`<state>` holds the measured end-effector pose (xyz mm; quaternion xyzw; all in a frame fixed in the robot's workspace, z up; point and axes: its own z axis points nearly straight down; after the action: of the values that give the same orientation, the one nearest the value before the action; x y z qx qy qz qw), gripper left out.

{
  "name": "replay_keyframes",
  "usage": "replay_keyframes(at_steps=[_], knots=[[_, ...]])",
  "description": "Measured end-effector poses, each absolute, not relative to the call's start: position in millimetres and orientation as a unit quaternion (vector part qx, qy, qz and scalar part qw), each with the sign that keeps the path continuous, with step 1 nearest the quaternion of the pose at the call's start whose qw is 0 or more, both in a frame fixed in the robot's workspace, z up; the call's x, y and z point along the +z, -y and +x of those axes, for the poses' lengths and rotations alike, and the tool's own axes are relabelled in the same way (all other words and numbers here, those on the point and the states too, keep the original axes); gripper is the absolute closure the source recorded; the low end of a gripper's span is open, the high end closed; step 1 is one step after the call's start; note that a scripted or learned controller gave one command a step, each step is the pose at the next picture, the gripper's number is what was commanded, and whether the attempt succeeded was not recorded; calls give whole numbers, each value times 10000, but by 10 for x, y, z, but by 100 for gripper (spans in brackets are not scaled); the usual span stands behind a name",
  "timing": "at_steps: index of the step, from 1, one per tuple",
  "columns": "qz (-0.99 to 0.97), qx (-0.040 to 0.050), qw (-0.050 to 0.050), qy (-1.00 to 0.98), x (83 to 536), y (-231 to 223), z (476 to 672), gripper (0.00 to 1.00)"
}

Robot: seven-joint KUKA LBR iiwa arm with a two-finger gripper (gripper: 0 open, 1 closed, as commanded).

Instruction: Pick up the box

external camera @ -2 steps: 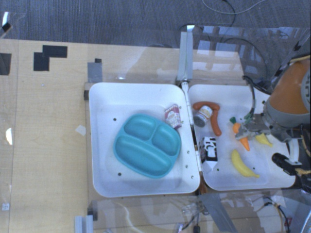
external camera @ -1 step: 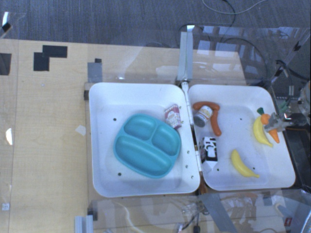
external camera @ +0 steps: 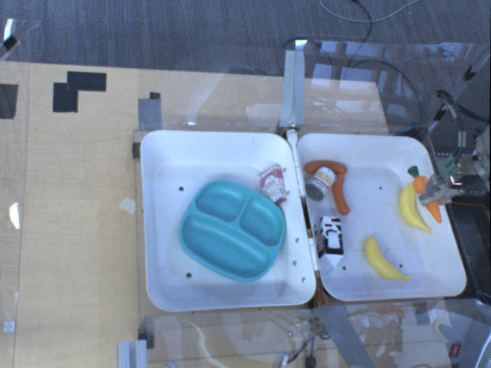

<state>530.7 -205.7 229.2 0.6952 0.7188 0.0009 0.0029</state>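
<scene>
Down by the near wall of the right bin [external camera: 453,286] lay the box [external camera: 331,237], standing long-ways, far left of my claw [external camera: 453,181]. I could not tell my claw's state.

**Colours across two white bins**

Teal divided plate [external camera: 233,230] on the white left bin [external camera: 165,205]. Beside it, a dark red packet [external camera: 273,183] with pale print. In the white right bin [external camera: 383,278]: black-and-white patterned box [external camera: 330,235], two yellow bananas [external camera: 384,258] [external camera: 413,209], orange carrot [external camera: 426,195] (green top), orange-red sausage [external camera: 335,182], tan-and-white can [external camera: 321,181].
</scene>
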Motion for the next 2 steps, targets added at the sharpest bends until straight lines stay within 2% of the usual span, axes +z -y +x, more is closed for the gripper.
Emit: replay_keyframes(at_steps=[2], knots=[[6907,18,52,-7231,2462,2047,5362,100]])
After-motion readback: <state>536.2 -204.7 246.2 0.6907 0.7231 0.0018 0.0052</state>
